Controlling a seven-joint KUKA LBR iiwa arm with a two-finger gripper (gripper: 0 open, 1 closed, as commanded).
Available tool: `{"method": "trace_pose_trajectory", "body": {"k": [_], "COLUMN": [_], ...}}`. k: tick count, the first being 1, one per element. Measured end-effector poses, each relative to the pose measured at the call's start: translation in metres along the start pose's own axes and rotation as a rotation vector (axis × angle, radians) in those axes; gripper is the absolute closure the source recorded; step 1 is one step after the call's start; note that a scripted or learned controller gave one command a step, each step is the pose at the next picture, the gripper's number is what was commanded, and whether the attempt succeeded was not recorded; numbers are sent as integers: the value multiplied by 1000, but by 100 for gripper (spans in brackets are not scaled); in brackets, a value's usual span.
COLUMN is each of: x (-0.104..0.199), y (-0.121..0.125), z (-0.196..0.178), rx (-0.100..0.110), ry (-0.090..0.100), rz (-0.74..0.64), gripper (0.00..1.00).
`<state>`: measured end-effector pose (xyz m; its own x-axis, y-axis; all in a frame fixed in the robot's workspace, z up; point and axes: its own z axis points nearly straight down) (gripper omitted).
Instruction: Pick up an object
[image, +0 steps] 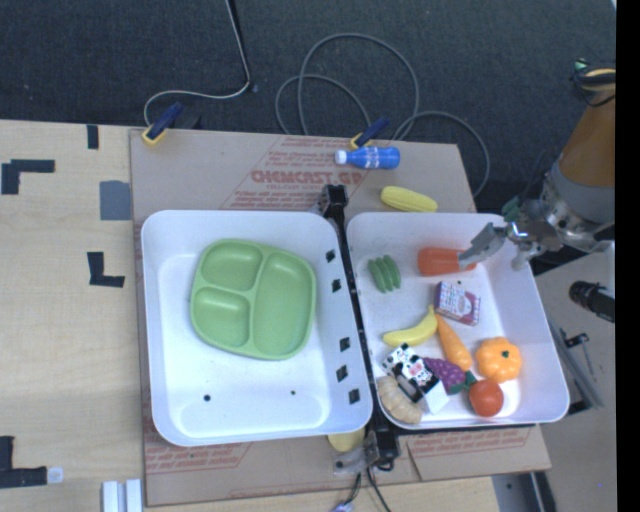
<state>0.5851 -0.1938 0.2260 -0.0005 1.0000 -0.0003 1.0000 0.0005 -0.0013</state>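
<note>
2 bins sat on the desk, and my end effector (497, 241) hovered over the right bin (530, 300), fingers apart and empty, beside the orange-red piece (440, 261). I judged a descent might clip that piece or nudge the carton (456, 301).

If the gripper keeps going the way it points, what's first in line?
Likely the red-orange toy: the gripper points left across the right bin and its tip sits right at the toy's edge. Height above it is unclear, so it may pass over.
</note>
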Motion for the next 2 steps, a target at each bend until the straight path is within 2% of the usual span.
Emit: {"method": "trace_pose_trajectory", "body": {"k": [1,2], "x": [28,69], "y": [85,83], "z": [93,144], "rx": [-1,-1], "ry": [0,-3], "rz": [-5,-4], "gripper": [0,0]}}
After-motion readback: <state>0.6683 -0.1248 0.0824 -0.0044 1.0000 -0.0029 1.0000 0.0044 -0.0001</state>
